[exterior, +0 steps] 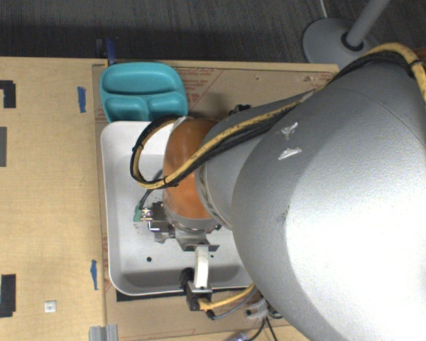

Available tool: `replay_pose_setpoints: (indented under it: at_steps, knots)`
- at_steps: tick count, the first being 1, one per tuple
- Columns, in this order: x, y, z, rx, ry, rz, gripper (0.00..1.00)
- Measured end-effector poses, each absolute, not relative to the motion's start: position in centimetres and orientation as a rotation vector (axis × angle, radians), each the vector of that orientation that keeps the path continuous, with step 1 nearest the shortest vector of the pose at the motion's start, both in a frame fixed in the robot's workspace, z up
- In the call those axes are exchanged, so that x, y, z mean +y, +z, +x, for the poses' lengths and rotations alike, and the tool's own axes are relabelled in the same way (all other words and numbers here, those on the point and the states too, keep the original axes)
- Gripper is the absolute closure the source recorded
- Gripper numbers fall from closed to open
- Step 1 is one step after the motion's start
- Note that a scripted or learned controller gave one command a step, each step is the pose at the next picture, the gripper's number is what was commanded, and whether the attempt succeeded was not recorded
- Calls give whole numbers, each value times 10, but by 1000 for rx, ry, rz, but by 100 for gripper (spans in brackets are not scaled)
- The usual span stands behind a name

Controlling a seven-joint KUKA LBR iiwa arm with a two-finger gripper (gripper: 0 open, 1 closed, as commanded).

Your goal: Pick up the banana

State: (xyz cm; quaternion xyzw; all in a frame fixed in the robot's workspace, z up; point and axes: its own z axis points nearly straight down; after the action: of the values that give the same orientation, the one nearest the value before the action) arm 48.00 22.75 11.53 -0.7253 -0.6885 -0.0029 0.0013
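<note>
Arm (341, 190): grey, by far the biggest thing seen, reaching in from the right and covering most of that side. Its orange band (184, 169) sat over the middle of the bin.

Table (42, 190): tan top, bare on the left apart from black marks and a few bits of blue tape (82, 99).

White bin (112, 190): we saw its left wall, its near corner and a strip of bare floor along the left side. The arm covered the rest.

Teal tray (143, 91): lay at the far end of the bin, touching or just over its rim. We could not tell which.

Claw (160, 220): pointed down into the bin below the wrist, low over the floor as far as we could judge. From this angle we saw only its upper metal parts, so we could not tell how far open it was or whether it had hold of anything.

Banana: we could not place it. The bare strip of bin floor had nothing yellow on it. If the banana was in this bin, we judged it was under the wrist or the arm.

Progress: we judged the arm to be at the reach or grasp stage, down in the bin. Nothing confirmed a grip. The grasp was unconfirmed and the lift was not yet done.
</note>
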Motion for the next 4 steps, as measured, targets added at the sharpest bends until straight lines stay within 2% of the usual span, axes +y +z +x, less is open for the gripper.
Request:
replay_pose_setpoints:
  at_steps: [4]
  knots:
    - [229,154,480,-2166,-10,-2273,100]
